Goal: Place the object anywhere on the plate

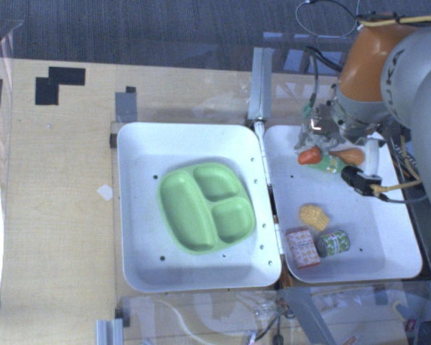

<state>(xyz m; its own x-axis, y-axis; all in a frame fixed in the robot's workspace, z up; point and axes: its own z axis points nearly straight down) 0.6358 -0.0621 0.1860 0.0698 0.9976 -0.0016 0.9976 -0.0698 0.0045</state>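
Gripper (pixel 322 131) sits low over the red-and-green item (pixel 314 156) in the right bin (pixel 399 261), finger state unreadable; risk: crowded neighbours spoil the grab, so nothing reaches the green plate (pixel 205 207).

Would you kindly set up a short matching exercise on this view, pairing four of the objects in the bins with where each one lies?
Things:
1. green divided plate
2. yellow item
3. green can
4. red and pink box

Places:
A. right bin, front left corner
B. left bin, middle
C. right bin, just right of the box
D. right bin, just behind the box and can

Pairs: 1-B, 2-D, 3-C, 4-A
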